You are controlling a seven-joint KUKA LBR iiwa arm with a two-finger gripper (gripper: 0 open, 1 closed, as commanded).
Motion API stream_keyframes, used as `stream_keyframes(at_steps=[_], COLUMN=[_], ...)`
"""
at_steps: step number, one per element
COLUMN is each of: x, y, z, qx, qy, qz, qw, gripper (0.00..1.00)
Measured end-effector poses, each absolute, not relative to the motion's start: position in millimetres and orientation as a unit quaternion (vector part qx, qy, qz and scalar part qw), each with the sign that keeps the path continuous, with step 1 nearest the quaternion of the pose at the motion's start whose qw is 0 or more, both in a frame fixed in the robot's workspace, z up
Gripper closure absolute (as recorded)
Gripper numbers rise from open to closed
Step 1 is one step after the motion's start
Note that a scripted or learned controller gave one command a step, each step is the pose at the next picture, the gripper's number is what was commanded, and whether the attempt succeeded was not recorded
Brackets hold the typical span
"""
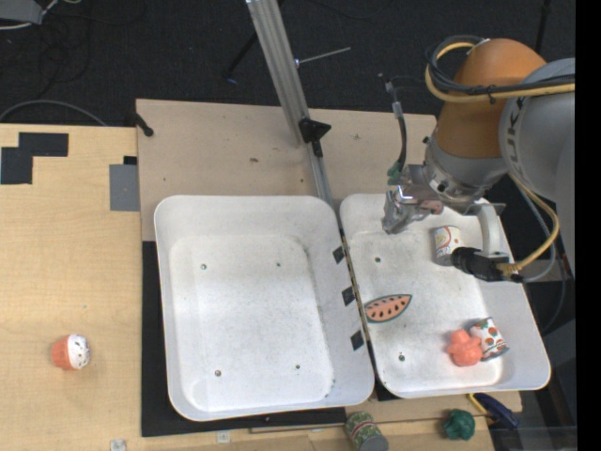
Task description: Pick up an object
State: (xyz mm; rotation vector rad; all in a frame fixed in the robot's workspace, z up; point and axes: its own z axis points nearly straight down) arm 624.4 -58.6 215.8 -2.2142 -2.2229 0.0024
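The right bin (413,379) holds a watermelon-slice toy (387,307) near its left side, a small white can with red markings (445,243) near its back right, and an orange lump (462,348) beside a small patterned can (492,338) at its front right. My gripper (400,216) hangs over the back left part of the right bin, well behind the watermelon slice and left of the white can. Nothing shows between its fingers.
The left bin (169,252) sits beside the right one. A metal rail (286,83) slants up from between the bins. Outside the bins lie an orange-and-white ball (70,352) at far left, a green toy (459,425) and a can (362,430) at the front edge.
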Motion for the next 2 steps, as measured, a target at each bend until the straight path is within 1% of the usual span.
stream_keyframes(at_steps=[1, 2], x=[634.4, 639.1], y=[-2, 44], z=[228, 221], qx=[-0.705, -0.706], qy=[-0.709, -0.708], qz=[-0.0004, 0.0002], qw=[0.001, 0.001], gripper=[1.00, 1.00])
